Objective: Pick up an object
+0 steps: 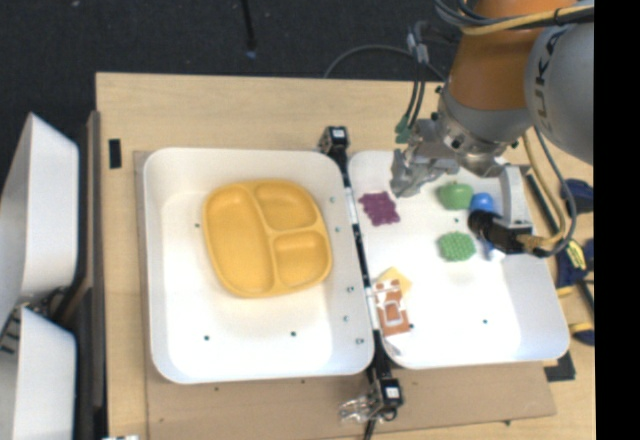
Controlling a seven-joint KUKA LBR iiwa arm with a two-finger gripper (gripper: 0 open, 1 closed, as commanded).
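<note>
Fingers: state cannot be told from this slant; the gripper (412, 171) hangs low over the far-left part of the right bin (520, 328), nothing visible in its hold.

Item 1, nearest candidate: purple flat piece (379, 208), just at the gripper's 7 o'clock. Judged thin, light, probably soft; lies flush on the bin floor, so best pinched across its narrow width, at the edges.

Item 2: green rounded object (455, 195), at the gripper's 3 o'clock, with a blue ball (483, 201) just beside it. Ball likely smooth, apt to roll.

Item 3: green textured disc (456, 247), at 5 o'clock. Looks light, grippy.

Item 4: yellow-orange card piece (392, 300), at 6 o'clock, near the divider. Flat, hard to get under.

Left bin (170, 328): yellow compartment plate (267, 236), stiff, wide; poor pick.

Both bins rest on the counter (120, 108).
</note>
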